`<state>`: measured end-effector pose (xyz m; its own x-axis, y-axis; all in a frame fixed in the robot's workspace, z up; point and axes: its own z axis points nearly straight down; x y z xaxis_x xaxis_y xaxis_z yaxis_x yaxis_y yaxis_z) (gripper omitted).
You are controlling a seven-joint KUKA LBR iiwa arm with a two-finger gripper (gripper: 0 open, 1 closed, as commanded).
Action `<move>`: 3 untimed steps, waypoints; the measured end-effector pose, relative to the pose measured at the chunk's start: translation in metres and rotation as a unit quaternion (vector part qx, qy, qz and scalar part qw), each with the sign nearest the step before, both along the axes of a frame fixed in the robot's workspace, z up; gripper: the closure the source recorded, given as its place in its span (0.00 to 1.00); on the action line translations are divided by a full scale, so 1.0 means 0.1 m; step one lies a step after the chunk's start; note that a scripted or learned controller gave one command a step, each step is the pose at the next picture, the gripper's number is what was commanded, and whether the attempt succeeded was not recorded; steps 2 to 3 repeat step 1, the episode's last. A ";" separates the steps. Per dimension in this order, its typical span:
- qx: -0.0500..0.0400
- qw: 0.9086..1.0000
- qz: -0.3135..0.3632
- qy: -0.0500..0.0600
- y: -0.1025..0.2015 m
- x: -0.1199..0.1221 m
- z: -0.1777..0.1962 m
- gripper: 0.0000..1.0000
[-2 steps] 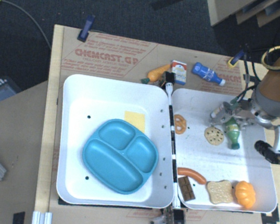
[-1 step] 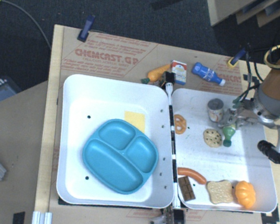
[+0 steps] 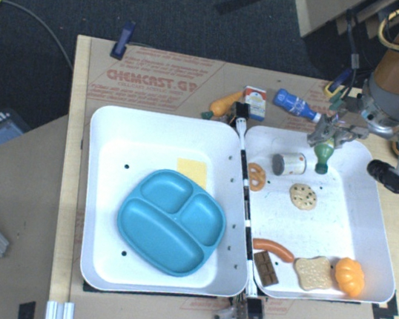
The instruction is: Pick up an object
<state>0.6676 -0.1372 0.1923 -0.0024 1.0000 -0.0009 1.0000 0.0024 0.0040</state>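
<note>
One small green piece [image 3: 324,155] hangs between the fingers of your gripper [image 3: 328,138], and the fingers look clamped on its upper end, over the far edge of the right bin [image 3: 378,213]. It looks light and hard, probably smooth plastic, so my guess is it could slip or swing; a hold nearer its middle would be safer. Just left of the green piece lies a grey cylinder [image 3: 289,163]. Nearer you from it sits a cookie [image 3: 302,196], with a pretzel [image 3: 256,176] further left. Well left of it all, a blue divided plate [image 3: 171,220] fills the other bin [image 3: 106,178].
</note>
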 end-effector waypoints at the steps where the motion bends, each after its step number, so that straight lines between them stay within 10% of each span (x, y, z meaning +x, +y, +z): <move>1: 0.001 1.000 0.000 0.003 0.60 -0.44 0.14 1.00; 3: 0.001 1.000 0.000 0.003 0.60 -0.44 0.14 1.00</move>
